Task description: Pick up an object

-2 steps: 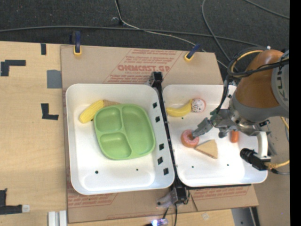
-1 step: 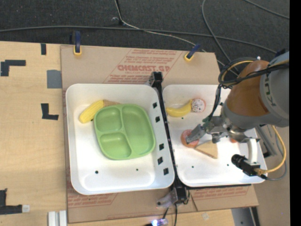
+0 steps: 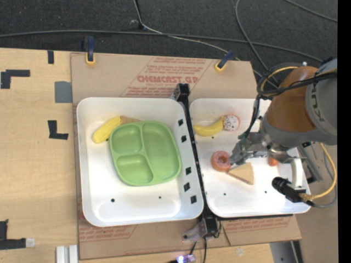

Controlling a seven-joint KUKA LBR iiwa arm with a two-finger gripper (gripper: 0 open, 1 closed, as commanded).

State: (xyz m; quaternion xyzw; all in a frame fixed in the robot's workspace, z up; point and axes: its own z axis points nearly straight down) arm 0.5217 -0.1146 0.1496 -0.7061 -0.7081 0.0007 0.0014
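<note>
- Right white bin (image 3: pixel 241 204), near side: tan wedge-shaped toy slice (image 3: pixel 243 173); pink ring-shaped toy donut (image 3: pixel 220 160) just beside it, to its left.
- Claw (image 3: pixel 239 155) low over donut/wedge; open or closed – can't tell.
- Farther back: yellow toy banana (image 3: pixel 209 128), small pink-speckled white ball (image 3: pixel 231 122) touching it.
- Left white bin (image 3: pixel 131 212): green plastic divided plate (image 3: pixel 145 152), 2nd yellow toy banana (image 3: pixel 106 129) at plate's far-left edge.

Glossy plastic green tray (image 3: pixel 145 152) (smooth); matt cardboard sheet (image 3: pixel 164 73).
</note>
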